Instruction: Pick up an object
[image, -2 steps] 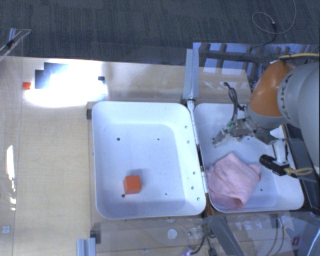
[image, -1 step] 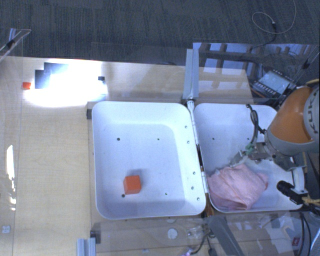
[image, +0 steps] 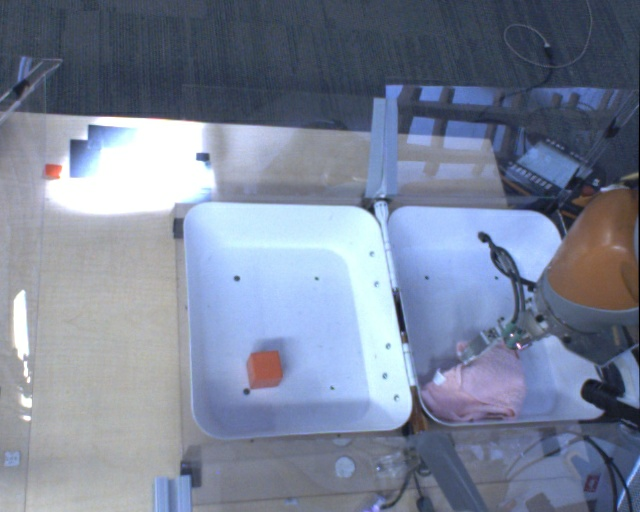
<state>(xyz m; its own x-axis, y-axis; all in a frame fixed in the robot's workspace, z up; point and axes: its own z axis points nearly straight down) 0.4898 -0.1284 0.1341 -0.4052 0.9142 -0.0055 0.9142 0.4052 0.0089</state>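
— Pink cloth (image: 478, 385) is the thing I look at first. It lies crumpled in the right bin (image: 440, 250), in the corner nearest the camera and close to the wall this bin shares with the left bin (image: 300, 240). Do you think it is the one to be picked?

— I judge yes, because the gripper (image: 503, 337) is down just at the upper edge of the cloth, on the side away from the shared wall. The arm (image: 600, 270), grey with its orange band, comes to the cloth from that same side.

— Does it hold the cloth already?

— I cannot tell. The tip is small and mixed with cables, and whether the claw is apart or together — this is not visible to me. It looks to touch the cloth or be very near, but I see no fabric between the fingers.

— And the cloth, is it lifted?

— No, it rests on the bin floor in a flat heap. So the approach seems done, and the closing and the lifting are left, as far as I can judge.

— There is another object?

— Yes, an orange block (image: 265, 369) in the left bin, far from the cloth beyond the shared wall. Nothing is near it.
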